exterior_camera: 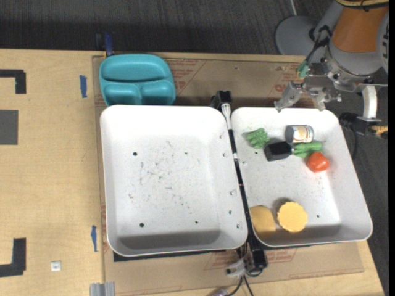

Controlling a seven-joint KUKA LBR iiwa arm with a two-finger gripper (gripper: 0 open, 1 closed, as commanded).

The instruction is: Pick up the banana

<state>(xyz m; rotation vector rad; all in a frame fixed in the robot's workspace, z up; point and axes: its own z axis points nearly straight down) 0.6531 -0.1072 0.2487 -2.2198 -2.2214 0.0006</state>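
Note:
My gripper (pixel 300 102) hangs over the far rim of the right bin (pixel 345 190), open, with nothing between its fingers. At the bin's near edge lie a yellow round piece (pixel 292 217) and a tan lump (pixel 262 220), touching each other. I cannot tell whether either one is the banana. Both lie well away from the gripper, toward the front of the bin.
In the far half of the right bin are a green leafy toy (pixel 256 137), a small can (pixel 299 132), a black block (pixel 278 150), a green pod (pixel 307 147) and a red tomato (pixel 318 161). The left bin (pixel 163 177) stands beside it. A teal divided tray (pixel 137 79) sits behind.

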